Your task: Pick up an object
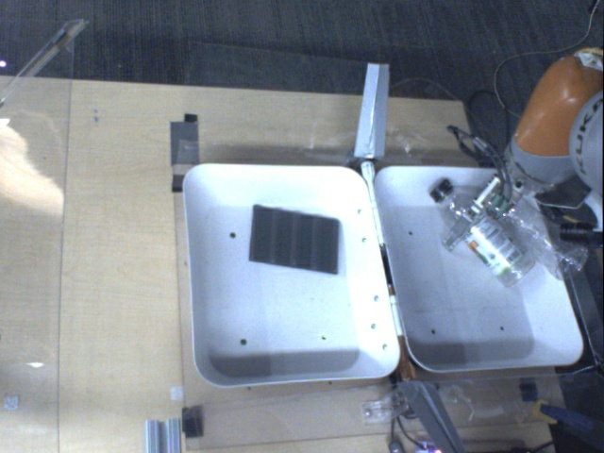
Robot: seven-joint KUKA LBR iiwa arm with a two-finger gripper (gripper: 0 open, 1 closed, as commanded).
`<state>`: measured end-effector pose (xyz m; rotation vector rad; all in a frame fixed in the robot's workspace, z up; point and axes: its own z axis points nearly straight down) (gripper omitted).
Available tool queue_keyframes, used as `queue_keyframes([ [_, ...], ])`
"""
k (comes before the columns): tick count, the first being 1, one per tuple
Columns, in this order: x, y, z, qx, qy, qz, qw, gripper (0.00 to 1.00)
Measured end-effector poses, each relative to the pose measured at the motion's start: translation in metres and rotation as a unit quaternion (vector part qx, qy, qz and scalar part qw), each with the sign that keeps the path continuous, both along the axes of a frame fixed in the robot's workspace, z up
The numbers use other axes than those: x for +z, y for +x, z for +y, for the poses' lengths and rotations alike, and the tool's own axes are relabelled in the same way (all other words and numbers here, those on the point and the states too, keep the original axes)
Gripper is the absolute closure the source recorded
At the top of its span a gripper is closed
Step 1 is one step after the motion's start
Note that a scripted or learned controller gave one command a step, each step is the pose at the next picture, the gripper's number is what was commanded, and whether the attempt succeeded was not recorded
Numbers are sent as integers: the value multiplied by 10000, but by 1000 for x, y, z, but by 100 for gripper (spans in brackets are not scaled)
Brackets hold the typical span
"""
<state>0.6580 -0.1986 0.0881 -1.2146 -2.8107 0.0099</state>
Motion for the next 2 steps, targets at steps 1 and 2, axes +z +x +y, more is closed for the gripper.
queue_keyframes([
  [1, 8, -1, 1, 10, 8, 31, 10000, 100],
  [2, 110, 2, 58, 571, -114, -438, 9973, 100],
])
